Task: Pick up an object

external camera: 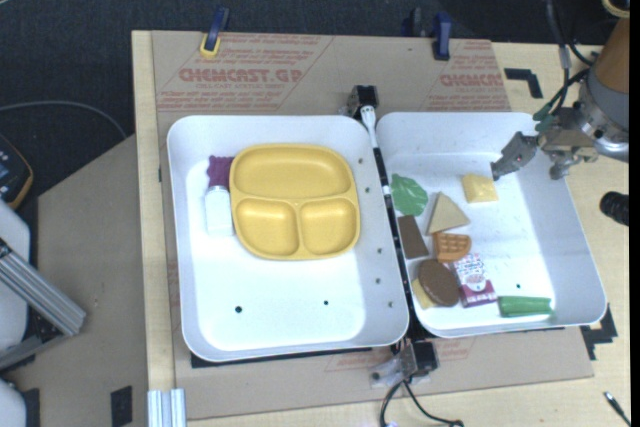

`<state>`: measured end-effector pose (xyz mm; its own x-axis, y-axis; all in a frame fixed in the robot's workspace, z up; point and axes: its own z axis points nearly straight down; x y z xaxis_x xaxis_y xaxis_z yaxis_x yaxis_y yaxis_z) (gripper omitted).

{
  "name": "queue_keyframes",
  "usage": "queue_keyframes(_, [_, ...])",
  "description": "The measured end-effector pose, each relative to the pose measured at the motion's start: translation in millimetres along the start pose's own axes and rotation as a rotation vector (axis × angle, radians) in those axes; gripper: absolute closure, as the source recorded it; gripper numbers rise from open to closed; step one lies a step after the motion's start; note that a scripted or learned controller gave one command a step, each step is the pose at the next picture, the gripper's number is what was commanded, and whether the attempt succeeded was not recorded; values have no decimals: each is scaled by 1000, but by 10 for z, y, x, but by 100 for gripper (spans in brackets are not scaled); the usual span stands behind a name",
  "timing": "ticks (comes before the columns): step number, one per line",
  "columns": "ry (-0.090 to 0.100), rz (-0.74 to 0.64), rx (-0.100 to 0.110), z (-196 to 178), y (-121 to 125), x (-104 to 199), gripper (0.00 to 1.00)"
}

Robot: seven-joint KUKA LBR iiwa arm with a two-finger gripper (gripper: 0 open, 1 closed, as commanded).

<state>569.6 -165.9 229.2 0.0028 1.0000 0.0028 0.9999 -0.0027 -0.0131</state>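
Left bin (pixel 280 320): the white bin that carries the yellow plate (pixel 295 199), my landmark for everything below.
Right bin (pixel 588 260): white, touching the left bin on the plate's right as the camera sees it; the objects I could pick all lie in it.
Green stick (pixel 523 306): nearest the camera, far to the plate's right and well nearer than it, by the bin's front wall.
Red-and-white packet (pixel 474 280): right of the plate and nearer than it, up the bin from the stick.
Brown disc (pixel 438 281): just beside the packet, on its plate side.
Orange waffle piece (pixel 452 244): right of the plate, level with its near edge.
Brown bar (pixel 411 236): closest of the pile to the plate, just over the bin seam.
White piece (pixel 217 211): on the plate's other side, against its rim.
Tan wedge (pixel 446 212): right of the plate, level with its middle.
Green leaf (pixel 408 193): between the plate and the wedge.
Yellow square (pixel 480 188): lying apart, right of the wedge.
Purple piece (pixel 219 169): by the plate's far left corner.
My gripper (pixel 530 162): far right of the plate, level with its far edge, just beyond the yellow square; jaws spread, nothing between them.
Blue clamp (pixel 440 33): beyond the plate, on the board's far edge.
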Motion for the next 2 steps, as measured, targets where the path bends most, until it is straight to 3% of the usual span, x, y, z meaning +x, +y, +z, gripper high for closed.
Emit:
queue_keyframes(1, [-3, -3, -13, -69, 25, 1, 0])
queue_keyframes(2, [-1, -4, -7, 370, 68, 36, 0])
